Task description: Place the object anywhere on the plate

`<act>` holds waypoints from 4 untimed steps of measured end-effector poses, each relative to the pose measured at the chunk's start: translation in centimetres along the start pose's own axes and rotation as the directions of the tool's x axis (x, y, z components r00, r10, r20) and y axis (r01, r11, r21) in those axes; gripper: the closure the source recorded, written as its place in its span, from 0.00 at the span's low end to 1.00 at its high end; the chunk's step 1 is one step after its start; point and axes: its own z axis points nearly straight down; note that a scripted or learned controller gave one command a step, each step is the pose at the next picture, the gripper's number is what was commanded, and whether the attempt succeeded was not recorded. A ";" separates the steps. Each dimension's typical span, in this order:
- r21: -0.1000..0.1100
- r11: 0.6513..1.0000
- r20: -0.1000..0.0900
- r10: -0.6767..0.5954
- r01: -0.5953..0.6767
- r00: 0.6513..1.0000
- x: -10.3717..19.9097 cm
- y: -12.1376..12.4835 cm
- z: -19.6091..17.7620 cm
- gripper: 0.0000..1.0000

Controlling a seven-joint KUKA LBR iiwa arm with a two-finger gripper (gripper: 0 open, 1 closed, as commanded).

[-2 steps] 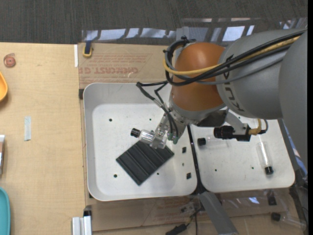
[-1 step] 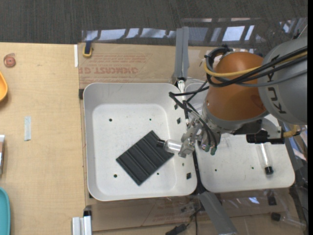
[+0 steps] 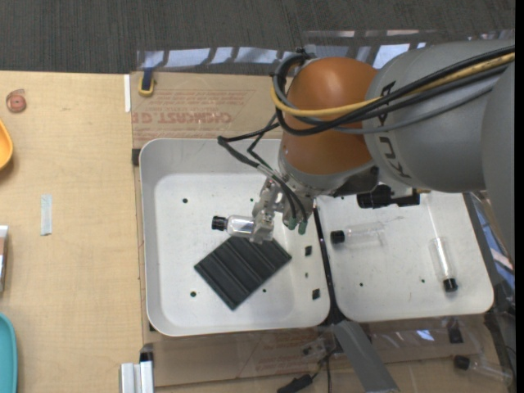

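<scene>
Nearest the lens, the orange band (image 3: 327, 117) of the arm bulges over the seam between the two bins, and below it the gripper (image 3: 266, 219) drops into the left bin (image 3: 164, 244). It sits right at the small clear vial (image 3: 232, 223) with its black cap, which lies on its side just above the dark ribbed plate (image 3: 243, 270). The plate lies tilted like a diamond on the bin floor. Whether the fingertips are parted or closed around the vial, I cannot tell; the wrist and cables crowd that spot. The vial looks light, rigid and slick, so it will likely roll or squirt out of a poor pinch. The best hold seems across the barrel, mid-length, away from the cap. Over in the right bin (image 3: 409, 289), two more clear vials (image 3: 358, 236) lie well apart from the action.
</scene>
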 end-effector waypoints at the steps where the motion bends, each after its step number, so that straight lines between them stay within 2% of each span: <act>1: -0.001 0.947 0.002 -0.321 0.321 0.947 2.0 -3.3 -7.9 1.00; 2: -0.001 0.903 0.001 -0.430 0.430 0.903 -2.5 4.3 0.6 1.00; 3: -0.001 0.903 0.001 -0.430 0.430 0.903 -2.5 4.3 0.6 0.00; 4: 0.000 0.955 0.001 -0.296 0.296 0.955 -7.1 9.7 -12.0 0.00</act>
